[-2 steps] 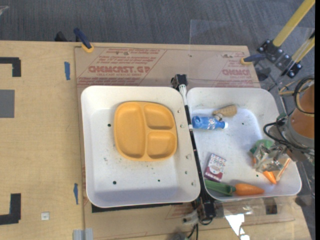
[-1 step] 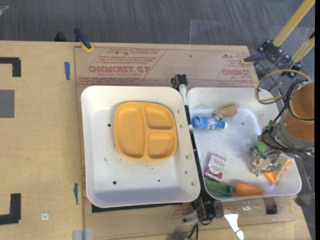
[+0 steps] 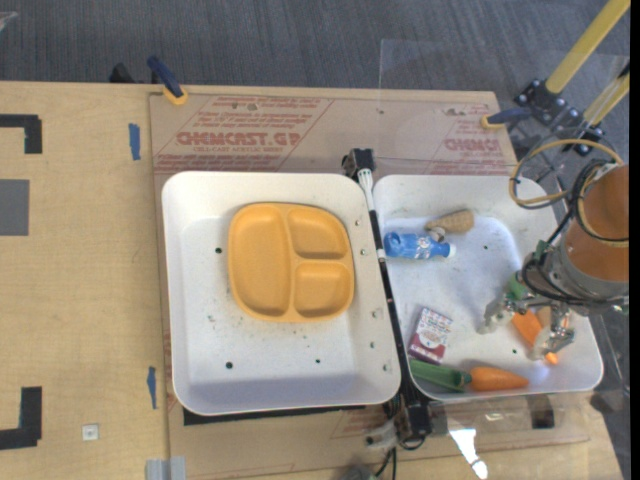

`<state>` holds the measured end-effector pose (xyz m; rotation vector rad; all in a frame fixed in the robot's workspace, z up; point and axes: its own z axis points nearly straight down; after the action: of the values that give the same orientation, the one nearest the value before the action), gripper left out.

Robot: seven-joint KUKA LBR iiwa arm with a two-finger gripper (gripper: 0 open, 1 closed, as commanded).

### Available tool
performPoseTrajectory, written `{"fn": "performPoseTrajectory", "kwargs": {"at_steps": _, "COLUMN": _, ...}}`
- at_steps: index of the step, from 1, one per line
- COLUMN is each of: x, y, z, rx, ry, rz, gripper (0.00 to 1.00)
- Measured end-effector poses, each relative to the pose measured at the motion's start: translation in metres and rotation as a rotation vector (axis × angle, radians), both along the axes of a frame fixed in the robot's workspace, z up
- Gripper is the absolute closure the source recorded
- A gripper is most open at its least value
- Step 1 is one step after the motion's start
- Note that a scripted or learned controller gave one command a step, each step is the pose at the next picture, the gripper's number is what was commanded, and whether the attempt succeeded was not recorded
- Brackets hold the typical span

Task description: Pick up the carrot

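An orange carrot [image 3: 498,378] lies along the front wall of the right bin [image 3: 478,268], with a green piece [image 3: 440,375] just left of it. My gripper [image 3: 525,326] hangs low over the bin's right side, a little above and right of that carrot. Its two fingers [image 3: 493,315] stand well apart, so it is open. A second small orange piece with a green end [image 3: 526,325] lies in the gap between them, and neither finger visibly touches it.
The right bin also holds a blue wrapper [image 3: 415,246], a tan cork-like piece [image 3: 452,221] and a small pink-and-white packet [image 3: 430,333]. A yellow divided plate [image 3: 292,261] sits in the left bin [image 3: 190,298]. Cables loop at the arm's wrist.
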<state>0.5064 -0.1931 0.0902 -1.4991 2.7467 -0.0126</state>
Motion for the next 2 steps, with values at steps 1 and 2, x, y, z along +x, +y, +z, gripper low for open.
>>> {"fn": "performPoseTrajectory", "kwargs": {"at_steps": 1, "x": -0.02, "y": -0.006, "z": 0.0, "rx": 0.006, "ry": -0.003, "rz": -0.216, "gripper": 0.0}}
{"fn": "performPoseTrajectory", "kwargs": {"at_steps": 2, "x": -0.016, "y": -0.004, "z": 0.013, "rx": 0.008, "ry": -0.015, "rz": -0.215, "gripper": 1.0}}
